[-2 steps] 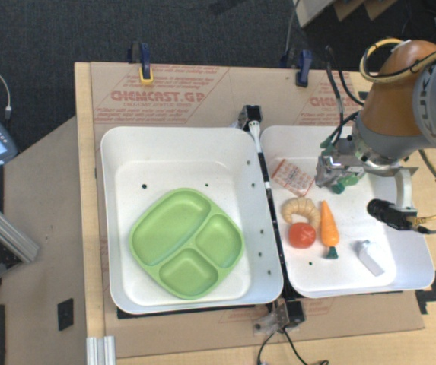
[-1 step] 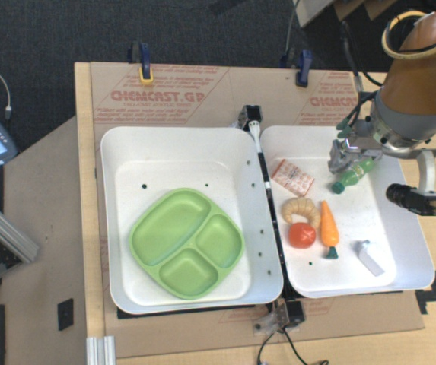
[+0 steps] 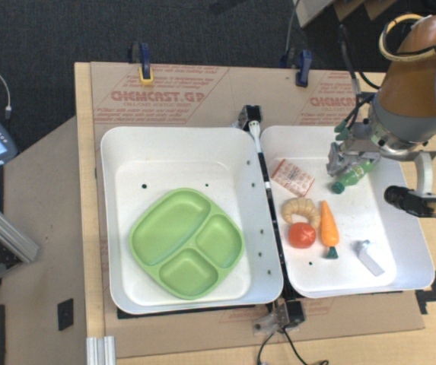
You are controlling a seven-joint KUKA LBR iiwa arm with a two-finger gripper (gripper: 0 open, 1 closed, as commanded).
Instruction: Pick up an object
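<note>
Hand [image 3: 345, 166] lowered into right bin [image 3: 400, 276], grip state not discernible, green object [image 3: 352, 178] just beneath it, "CHEMCAST GP" printed in red on table board [image 3: 157, 95], divided green plate [image 3: 187, 242] seen in left bin [image 3: 119, 158].

Dark carpet floor [image 3: 42, 21]; cardboard sheet [image 3: 202, 86] on bench, 2 blue clamps [image 3: 143, 55].
</note>
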